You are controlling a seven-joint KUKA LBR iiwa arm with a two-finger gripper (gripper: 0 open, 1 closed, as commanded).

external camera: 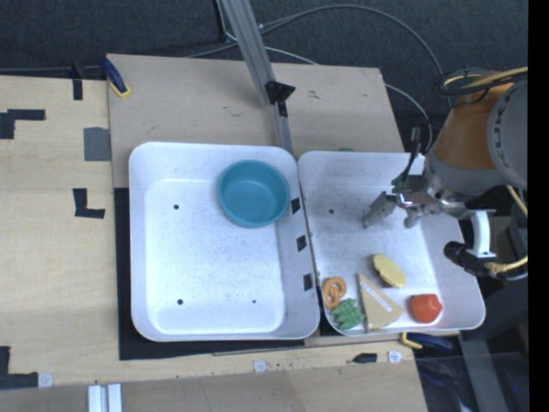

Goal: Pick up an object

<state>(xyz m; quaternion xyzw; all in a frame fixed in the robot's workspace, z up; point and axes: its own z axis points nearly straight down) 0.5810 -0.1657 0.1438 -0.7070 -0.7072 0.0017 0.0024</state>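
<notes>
My gripper (pixel 393 217) hangs over the right bin (pixel 343 187), near its right side, with its two grey fingers spread apart and nothing between them. Below it in the same bin lie a yellow bun-shaped piece (pixel 389 271), a red tomato-like piece (pixel 425 308), a tan wedge (pixel 377 302), an orange pretzel (pixel 334 291) and a green leafy piece (pixel 347 315). They are grouped along the bin's front edge, apart from the fingers. A blue bowl (pixel 253 193) stands in the left bin (pixel 163 256), at its back right.
A slanted grey metal pole (pixel 254 50) runs from the top down to the gap between the bins. Cables (pixel 360 15) loop over the dark floor at the back. The arm's orange band (pixel 467 131) sits at the right edge.
</notes>
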